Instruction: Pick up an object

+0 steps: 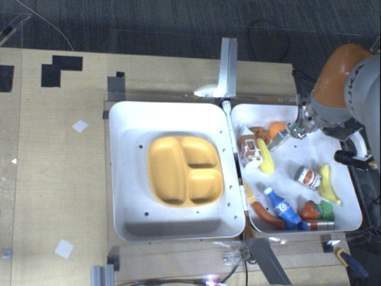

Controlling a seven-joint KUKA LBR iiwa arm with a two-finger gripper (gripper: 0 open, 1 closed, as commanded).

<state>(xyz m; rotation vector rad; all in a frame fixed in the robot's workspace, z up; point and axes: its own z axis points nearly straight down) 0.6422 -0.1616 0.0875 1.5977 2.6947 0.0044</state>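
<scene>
Approach step, by judgement: pincer (296, 128) low over the far part of the right bin (355, 219), near the orange ball (277, 127) and the corn cob (265, 155). Nothing visible between the fingers; how far open, cannot tell from this slanted view. No object lifted yet.

Likely target: the orange ball or the corn cob, both just beside the pincer tip. Next move probably calls for a short descent and a closing around one piece alone, without pushing the neighbours.

Also in the right bin: small carton (250, 149) touching the corn cob, red-and-white can (308, 177) near the banana (328, 184), blue bottle (281, 207) lying beside the sausage (266, 213), strawberry (311, 209) at the near edge. Crowding at the carton and corn cob: risk of a double grasp or a slip there.

In the left bin (128, 159), well apart: yellow divided tray (184, 170), not in the way. Metal post (228, 64) on the bench (53, 177) behind the bins.
</scene>
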